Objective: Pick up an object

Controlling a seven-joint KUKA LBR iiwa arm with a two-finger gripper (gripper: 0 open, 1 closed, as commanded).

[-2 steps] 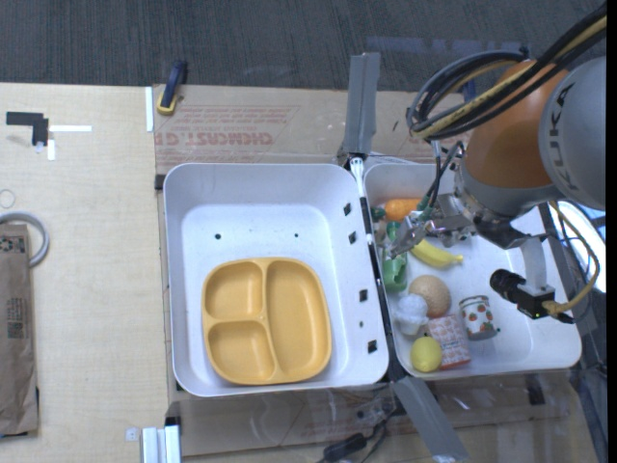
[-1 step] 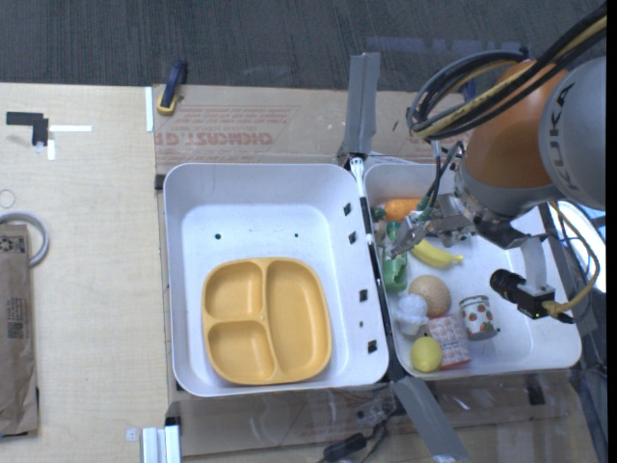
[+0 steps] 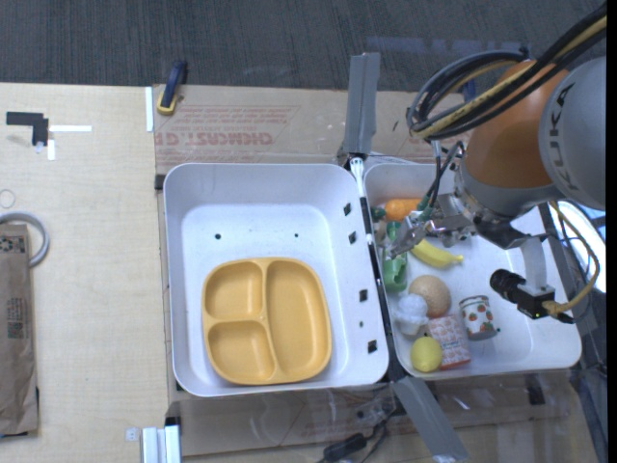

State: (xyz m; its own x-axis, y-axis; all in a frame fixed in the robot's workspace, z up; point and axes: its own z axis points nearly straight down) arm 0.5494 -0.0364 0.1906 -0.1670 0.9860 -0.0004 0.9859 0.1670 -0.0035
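Jaws [image 3: 416,228]: low in the right bin [image 3: 554,350], over its upper left corner; whether apart or together cannot be told, and nothing is seen between them. Just beside: banana [image 3: 436,253], orange carrot-like piece [image 3: 402,207], green item [image 3: 394,270]. Further down: brown egg-shaped item [image 3: 431,294], white ball [image 3: 412,309], small can [image 3: 477,317], lemon [image 3: 425,354]. Left bin [image 3: 193,210]: yellow divided plate [image 3: 267,318]. Judged status: approach made, pick not yet secured; grasp and lift remain.

Pale wooden bench [image 3: 87,258], dark grey carpeted floor [image 3: 241,17]
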